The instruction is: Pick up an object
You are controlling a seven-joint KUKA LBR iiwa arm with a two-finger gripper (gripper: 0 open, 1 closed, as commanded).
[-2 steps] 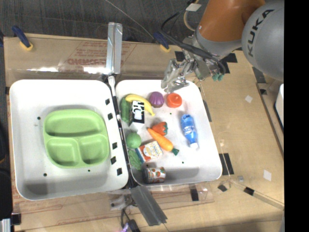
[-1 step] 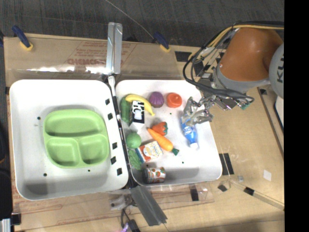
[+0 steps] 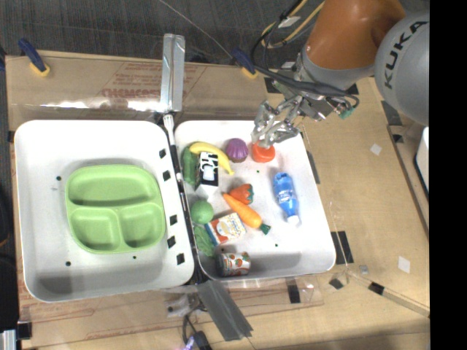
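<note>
As you look from the near edge of the surface (image 3: 379, 217), the right bin (image 3: 310, 243) shows you a small can (image 3: 235, 262) at its front, then a juice pouch (image 3: 229, 228), a green ball (image 3: 201, 211), a carrot (image 3: 246, 211), a red pepper (image 3: 241, 192) and a blue bottle (image 3: 286, 195). Farther back lie a banana (image 3: 211, 154) and a purple onion (image 3: 236, 149). At your left, the left bin (image 3: 33, 195) carries a green divided tray (image 3: 113, 208). At the far right corner, the end effector (image 3: 271, 138) sits right over a small orange object (image 3: 263, 152); you cannot tell whether it is clenched or released.
</note>
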